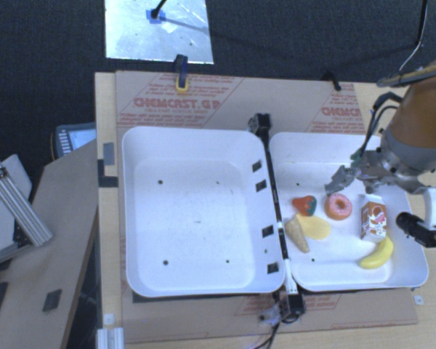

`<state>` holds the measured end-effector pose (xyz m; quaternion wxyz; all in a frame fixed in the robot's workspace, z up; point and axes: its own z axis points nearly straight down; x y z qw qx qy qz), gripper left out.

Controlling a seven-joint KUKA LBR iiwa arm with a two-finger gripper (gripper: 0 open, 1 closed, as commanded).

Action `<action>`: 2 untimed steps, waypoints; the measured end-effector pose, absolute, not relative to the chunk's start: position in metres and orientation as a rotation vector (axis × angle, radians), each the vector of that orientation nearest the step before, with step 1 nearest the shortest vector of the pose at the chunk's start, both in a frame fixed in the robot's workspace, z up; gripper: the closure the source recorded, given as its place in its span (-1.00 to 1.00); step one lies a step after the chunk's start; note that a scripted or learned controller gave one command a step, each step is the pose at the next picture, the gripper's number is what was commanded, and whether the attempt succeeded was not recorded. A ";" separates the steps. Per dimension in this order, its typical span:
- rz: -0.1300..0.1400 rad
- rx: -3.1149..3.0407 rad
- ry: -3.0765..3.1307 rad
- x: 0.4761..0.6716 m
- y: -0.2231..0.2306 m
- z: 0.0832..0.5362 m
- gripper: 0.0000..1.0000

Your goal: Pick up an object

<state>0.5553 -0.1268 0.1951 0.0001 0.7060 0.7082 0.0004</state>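
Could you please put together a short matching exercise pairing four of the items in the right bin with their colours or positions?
Things:
1. doughnut
2. banana
3. carton
4. strawberry

Descriptions:
A. yellow, nearest the bin's front right corner
B. red with a green top, left of the pink ring
C. pink ring, just below the claw
D. upright orange and white box, above the banana

Pairs: 1-C, 2-A, 3-D, 4-B

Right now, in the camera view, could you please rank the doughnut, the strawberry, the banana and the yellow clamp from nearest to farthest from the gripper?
From the gripper, in the right bin:
1. Doughnut, just below the gripper.
2. Strawberry, to its lower left, near the divider between the bins.
3. Banana, at the right bin's front right.
4. Yellow clamp, outside the bins at the bench's far edge.
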 end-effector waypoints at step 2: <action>0.014 2.204 2.224 0.672 -0.086 0.288 -1.00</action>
